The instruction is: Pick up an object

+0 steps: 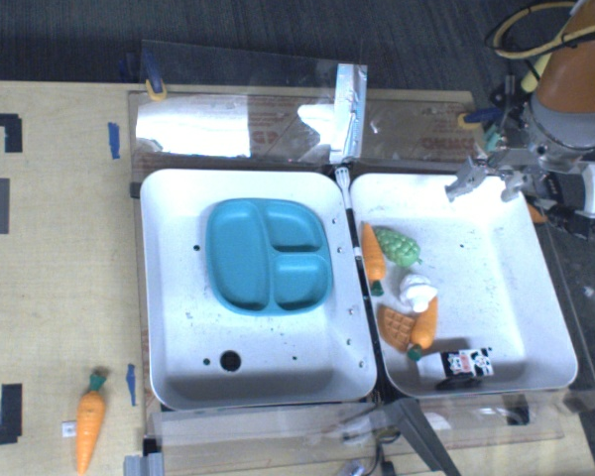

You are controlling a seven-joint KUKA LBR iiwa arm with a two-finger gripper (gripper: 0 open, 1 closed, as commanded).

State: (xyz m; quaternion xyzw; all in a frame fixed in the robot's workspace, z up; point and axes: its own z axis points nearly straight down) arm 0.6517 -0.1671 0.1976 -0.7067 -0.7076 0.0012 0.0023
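Bright, even overhead light washes the white bins [446, 216] nearly to glare, and the clear panel [238, 127] behind them mirrors it strongly. Shadows are soft and short; the picture is slightly soft and grainy.
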